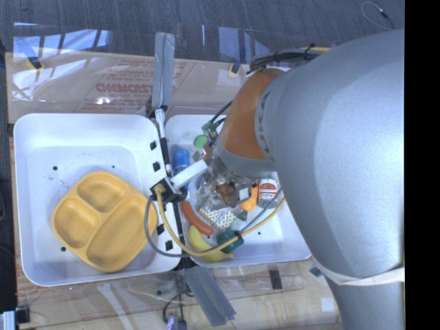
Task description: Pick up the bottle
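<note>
Left bin (pixel 41 184): took up the 9 o'clock half of the bench, white and shallow, its floor showing a few small dark holes.
Yellow tray (pixel 100 218): lay in the left bin toward 5 o'clock of its floor, a three-compartment dish, turned at a slant, close to the bin's inner wall.
Divider (pixel 163 150): the two bins met here under a grey strip running from 12 to 6 o'clock, with black tape marks along it.
Cable (pixel 159 232): a yellowish loop hung over the divider and curved along the 6 o'clock side of the right bin.
Right bin (pixel 289 249): sat at 3 o'clock of the left bin, largely covered by the arm.
Blue item (pixel 180 159): stood near the right bin's 10 o'clock corner, beside the divider; whether it was the bottle could not be told.
Banana (pixel 206 247): lay at the 6 o'clock edge of the right bin, with an orange-red stick (pixel 196 218) just at its 11 o'clock.
Small white bottle (pixel 267 190): red-capped with a red label, it lay at 3 o'clock of the clutter, touching the arm's outline.
Gripper (pixel 223 191): hung over the middle of the right bin's pile, below the orange band; its pincer state could not be told.
Arm (pixel 344 157): grey and bulky, filled the 3 o'clock side.
</note>
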